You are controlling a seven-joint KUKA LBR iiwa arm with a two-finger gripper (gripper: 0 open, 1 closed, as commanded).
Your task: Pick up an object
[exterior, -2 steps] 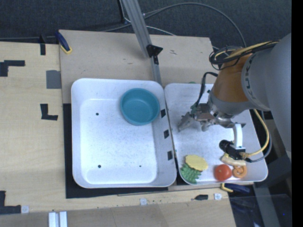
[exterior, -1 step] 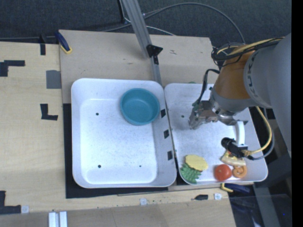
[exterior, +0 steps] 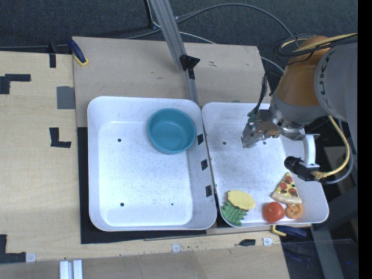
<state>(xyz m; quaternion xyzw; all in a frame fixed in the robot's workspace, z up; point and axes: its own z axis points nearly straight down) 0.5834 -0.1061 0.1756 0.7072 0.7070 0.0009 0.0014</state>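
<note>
Two white bins sit on my bench. Toy food fills the right bin's (exterior: 256, 173) 5 o'clock corner: pizza slice (exterior: 286, 189), tomato (exterior: 273, 212), yellow piece (exterior: 240, 200). My gripper (exterior: 251, 139) hovers at 12 o'clock, grasp unclear. A blue bowl (exterior: 171, 131) sits left.

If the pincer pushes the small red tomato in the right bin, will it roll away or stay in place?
The tomato looks round and smooth, so it would probably roll. It lies near the right bin's front rim, beside the pizza slice and an orange piece, which may stop it soon. Its glossy skin suggests hard plastic, likely light and slippery in the pincer.
</note>
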